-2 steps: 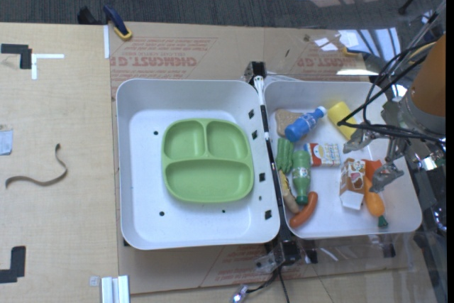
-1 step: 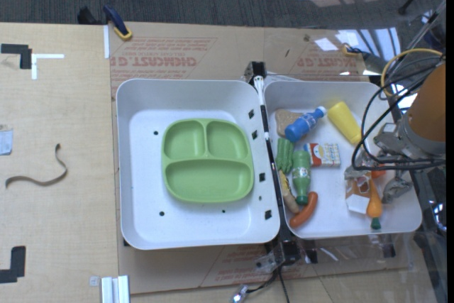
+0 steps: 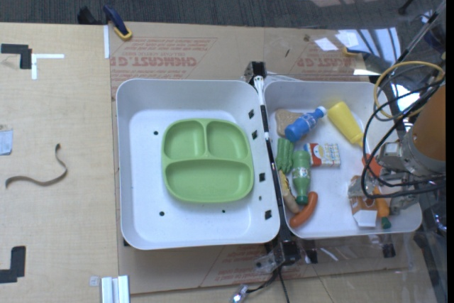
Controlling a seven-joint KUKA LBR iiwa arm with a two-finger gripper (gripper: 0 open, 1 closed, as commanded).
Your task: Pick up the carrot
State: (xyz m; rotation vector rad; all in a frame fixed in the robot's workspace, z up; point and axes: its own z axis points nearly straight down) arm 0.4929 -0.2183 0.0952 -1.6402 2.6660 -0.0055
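Writing: the brown cardboard sheet (image 3: pixel 184 53) under the bins carries red printed lettering along its top strip, seen upside down and mirrored; I cannot read it. The small carton (image 3: pixel 326 155) in the right bin has a red-and-white printed face, too small to read.
Left bin (image 3: pixel 135 174): shallow white plastic with rounded corners; at its centre a matte green plate (image 3: pixel 208 160) split into three compartments.
Right bin (image 3: pixel 323 92): same white plastic, touching the left bin along a black-clipped seam.
Bottles: a blue bottle (image 3: pixel 303 124) with a white cap lies tilted at 11 o'clock in the right bin; a green bottle (image 3: pixel 301 177) with a white band lies at 9 o'clock, near the seam.
Yellow item (image 3: pixel 345 121): smooth and rounded, at 12 o'clock, just beside the blue bottle.
Sausage (image 3: pixel 303 210): glossy, reddish, curved, at 7 o'clock, touching the green bottle's lower end.
Carrot (image 3: pixel 382 207): small orange shape at 4 o'clock in the right bin, close under the arm's cabling and partly hidden.
Gripper (image 3: pixel 376 199): low over the 4 o'clock corner among a white-and-orange scrap and a small green piece; how far it is open, and whether it has the carrot, I cannot tell.
Arm (image 3: pixel 429 131): grey with an orange band, looped with black and yellow cables.
Bench (image 3: pixel 50 103): pale wood grain, with a thin curled brown strip (image 3: pixel 39 170) at 9 o'clock.
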